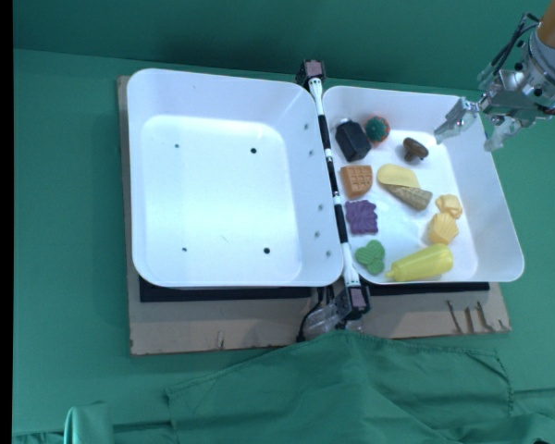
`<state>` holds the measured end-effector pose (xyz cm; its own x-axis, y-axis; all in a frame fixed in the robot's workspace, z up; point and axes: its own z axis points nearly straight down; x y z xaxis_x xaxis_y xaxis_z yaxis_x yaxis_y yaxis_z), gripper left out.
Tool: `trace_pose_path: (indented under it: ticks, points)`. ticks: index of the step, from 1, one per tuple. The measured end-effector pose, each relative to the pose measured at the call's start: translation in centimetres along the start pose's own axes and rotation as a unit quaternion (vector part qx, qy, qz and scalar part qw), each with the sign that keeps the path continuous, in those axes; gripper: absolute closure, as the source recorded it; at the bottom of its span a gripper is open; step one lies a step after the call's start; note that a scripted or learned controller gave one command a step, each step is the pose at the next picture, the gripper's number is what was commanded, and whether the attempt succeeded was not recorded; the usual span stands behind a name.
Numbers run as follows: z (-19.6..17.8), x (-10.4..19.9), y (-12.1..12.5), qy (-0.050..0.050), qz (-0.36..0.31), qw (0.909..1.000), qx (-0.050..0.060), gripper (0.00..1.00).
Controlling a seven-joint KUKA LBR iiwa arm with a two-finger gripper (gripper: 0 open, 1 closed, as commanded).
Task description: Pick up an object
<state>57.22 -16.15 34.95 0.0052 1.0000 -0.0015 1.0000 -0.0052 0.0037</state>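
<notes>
With its fingers apart and holding nothing, the gripper [474,126] hangs over the right bin's [499,213] far right corner, the brown mushroom [415,148] nearest to its left, so a descent here risks striking the rim or closing on air.

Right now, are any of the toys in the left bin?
No, the toys, such as the yellow bottle and purple grapes, all lie in the right bin.
</notes>
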Motion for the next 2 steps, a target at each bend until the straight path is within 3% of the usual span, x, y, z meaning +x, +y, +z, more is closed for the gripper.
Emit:
trace_pose_path:
  ticks: [1,2]
  points:
    - [10.0,2.8,1.1,0.001,-0.002,1.0000,0.005,0.00]
    - [16.9,-2.8,4.0,-0.001,0.001,1.0000,-0.004,0.00]
